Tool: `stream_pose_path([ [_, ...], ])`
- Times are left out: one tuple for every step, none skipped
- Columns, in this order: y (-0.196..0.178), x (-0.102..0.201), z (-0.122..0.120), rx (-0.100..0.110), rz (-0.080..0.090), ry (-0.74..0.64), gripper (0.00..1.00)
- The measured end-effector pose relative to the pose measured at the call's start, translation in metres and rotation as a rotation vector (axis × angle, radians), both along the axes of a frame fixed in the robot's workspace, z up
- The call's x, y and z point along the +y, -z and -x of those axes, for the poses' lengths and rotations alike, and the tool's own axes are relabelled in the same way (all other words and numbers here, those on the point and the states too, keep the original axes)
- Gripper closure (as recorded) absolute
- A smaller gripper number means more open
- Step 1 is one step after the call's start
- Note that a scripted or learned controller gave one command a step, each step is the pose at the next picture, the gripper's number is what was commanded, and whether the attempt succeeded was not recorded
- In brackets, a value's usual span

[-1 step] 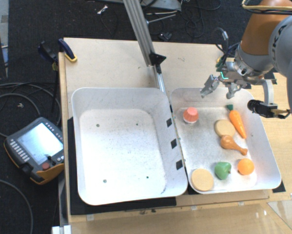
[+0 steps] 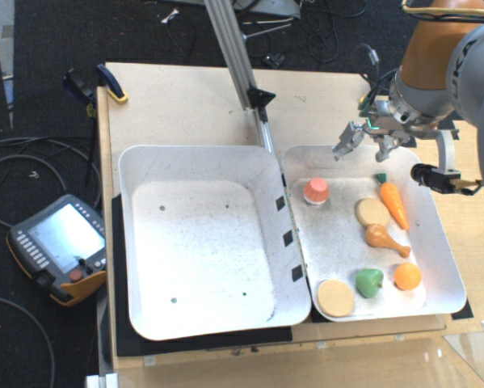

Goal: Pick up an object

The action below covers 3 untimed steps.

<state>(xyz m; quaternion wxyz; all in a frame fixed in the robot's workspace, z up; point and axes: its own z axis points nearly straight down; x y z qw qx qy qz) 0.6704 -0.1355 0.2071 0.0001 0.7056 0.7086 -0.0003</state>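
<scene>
You have not got anything picked up yet: the claw [image 2: 369,140] hangs over the far edge of the right bin [image 2: 444,253], above the bin's rim and apart from every object, with nothing between its fingers. From this slanted view you cannot tell whether those fingers are spread or closed, since they are small and tangled with cabling at the wrist. So the whole pick is left to do, as far as you can judge: choose a target, bring the claw down over it, close and lift. Count what you have to choose from, all in the right bin: one pink cupcake-like piece [image 2: 316,191] near the dividing edge, one carrot [image 2: 393,204] lying lengthwise toward the far right, one tan oval piece [image 2: 371,212] just beside it, one drumstick [image 2: 385,238] below that, one orange ball [image 2: 407,276], one green pepper [image 2: 369,281], and one round biscuit-like disc [image 2: 336,297] at the near corner. That makes seven objects. The left bin [image 2: 145,241] carries none. The cupcake and carrot lie nearest the claw.
</scene>
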Motion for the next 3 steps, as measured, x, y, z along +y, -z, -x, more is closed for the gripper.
stream_pose_path([
  [0.047,-0.007,0.004,0.004,0.000,0.005,0.00],
  [0.101,-0.016,0.001,0.004,0.000,0.006,0.00],
  [0.112,-0.016,0.001,0.001,0.000,0.003,0.00],
])
